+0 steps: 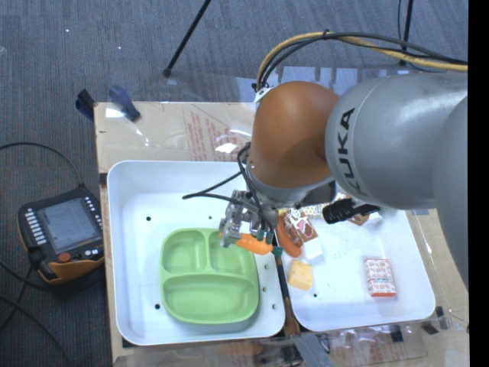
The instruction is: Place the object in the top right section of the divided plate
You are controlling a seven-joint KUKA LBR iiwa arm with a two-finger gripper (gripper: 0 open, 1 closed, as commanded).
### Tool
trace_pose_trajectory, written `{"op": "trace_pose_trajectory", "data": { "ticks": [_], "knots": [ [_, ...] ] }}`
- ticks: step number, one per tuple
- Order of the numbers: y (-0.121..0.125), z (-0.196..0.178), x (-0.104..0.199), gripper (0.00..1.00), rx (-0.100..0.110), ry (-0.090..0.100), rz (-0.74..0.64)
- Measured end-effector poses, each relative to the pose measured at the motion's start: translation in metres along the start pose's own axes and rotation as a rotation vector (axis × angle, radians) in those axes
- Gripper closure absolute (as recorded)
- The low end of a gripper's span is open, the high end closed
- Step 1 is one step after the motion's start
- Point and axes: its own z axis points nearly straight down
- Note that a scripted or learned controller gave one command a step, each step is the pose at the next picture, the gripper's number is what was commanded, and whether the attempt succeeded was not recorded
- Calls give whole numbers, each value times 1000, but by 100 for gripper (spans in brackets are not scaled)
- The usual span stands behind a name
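A green divided plate (208, 284) lies in the left white bin (137, 205), with two small sections at the top and one wide section below. My gripper (243, 234) hangs over the plate's top right section, near its right rim. Its fingers are shut on an orange carrot-shaped object (255, 244), which lies roughly level and sticks out to the right of the fingers, just above the plate's rim. The big orange and grey wrist hides the bin area behind the gripper.
The right white bin (397, 304) holds a yellow block (300, 275), a red and white packet (380, 277), a white piece (314, 250) and a red and orange item (290, 232) beside the divider. A teach pendant (63, 232) lies on the floor to the left.
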Motion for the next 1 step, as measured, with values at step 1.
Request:
{"op": "trace_pose_trajectory", "data": {
  "ticks": [1],
  "knots": [
    [-2,0,-1,0,2,0,4]
  ]
}}
